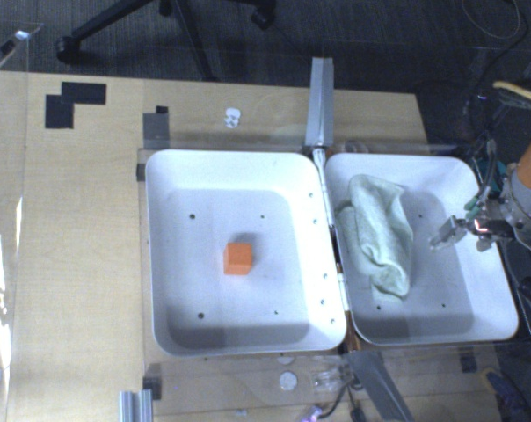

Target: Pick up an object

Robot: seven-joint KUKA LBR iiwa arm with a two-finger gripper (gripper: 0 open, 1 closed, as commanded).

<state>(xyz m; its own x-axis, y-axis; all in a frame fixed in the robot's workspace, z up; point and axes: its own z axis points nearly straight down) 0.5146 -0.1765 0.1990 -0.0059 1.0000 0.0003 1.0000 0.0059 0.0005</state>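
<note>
Gripper point(450, 233) hung over the right bin point(490, 323), whether spread or closed I could not tell, near the crumpled pale cloth point(380, 236); a clean pick would mean descending squarely onto a raised fold, or crossing to the orange cube point(238, 258) in the left bin point(173, 323).

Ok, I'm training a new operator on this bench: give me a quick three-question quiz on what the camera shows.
1. True or false: the orange cube lies in the right bin.
2. What lies in the right bin? A) a cloth B) a cup C) a ball
3. Fill in: the gripper hangs over the ____ bin.

Key: 1 false, the cube is in the left bin. 2 A, the cloth. 3 right.
</note>
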